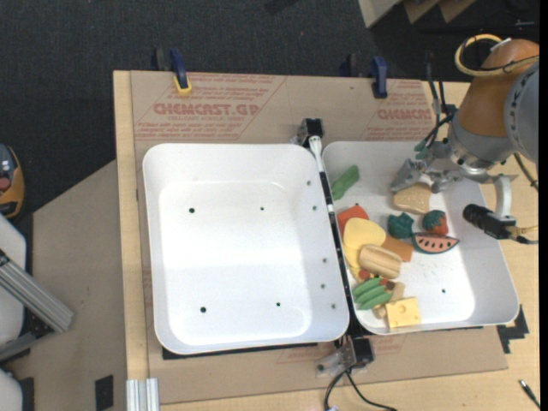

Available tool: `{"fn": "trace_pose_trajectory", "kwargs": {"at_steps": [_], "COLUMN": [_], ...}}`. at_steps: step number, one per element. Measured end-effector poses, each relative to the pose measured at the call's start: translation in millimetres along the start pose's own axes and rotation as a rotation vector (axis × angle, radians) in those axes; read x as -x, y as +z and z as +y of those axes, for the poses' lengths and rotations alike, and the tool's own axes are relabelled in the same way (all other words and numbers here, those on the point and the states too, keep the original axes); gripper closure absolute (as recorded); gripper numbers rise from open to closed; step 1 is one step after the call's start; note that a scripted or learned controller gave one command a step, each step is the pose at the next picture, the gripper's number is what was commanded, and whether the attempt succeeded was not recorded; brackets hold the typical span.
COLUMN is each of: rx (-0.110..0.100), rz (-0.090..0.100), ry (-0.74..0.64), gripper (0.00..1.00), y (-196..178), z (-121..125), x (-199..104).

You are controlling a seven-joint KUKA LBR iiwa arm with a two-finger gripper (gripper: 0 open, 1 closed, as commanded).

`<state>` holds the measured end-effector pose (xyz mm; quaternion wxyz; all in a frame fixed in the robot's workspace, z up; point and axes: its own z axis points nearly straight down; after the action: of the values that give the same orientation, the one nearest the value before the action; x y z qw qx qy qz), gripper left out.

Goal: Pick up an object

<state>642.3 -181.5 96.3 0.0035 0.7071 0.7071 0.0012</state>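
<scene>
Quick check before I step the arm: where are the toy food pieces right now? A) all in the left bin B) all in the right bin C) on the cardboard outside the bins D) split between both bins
B: the toy food pieces all lie in the right bin, clustered towards its left wall, with the gripper above the bin's far part.

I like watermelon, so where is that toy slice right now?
The watermelon slice lies in the right bin, toward its right side, just below a small strawberry.
</scene>
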Motion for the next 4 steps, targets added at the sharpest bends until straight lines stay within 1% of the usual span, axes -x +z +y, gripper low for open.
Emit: {"fn": "trace_pose_trajectory", "kwargs": {"at_steps": [1,2,3,4], "rx": [0.003,0.000,-0.012,-0.004], "rz": [0.003,0.003,0.007,0.004], "ry": [-0.008,-0.009,-0.008,0.001], "gripper": [1.00,1.00,1.00,1.00], "y": [-102.6,-113.3,-101.3,-154.2], "z": [-22.8,3.5,-23.7,-52.6], "x": [-79.5,-172.9,-247.9,-235.8]}}
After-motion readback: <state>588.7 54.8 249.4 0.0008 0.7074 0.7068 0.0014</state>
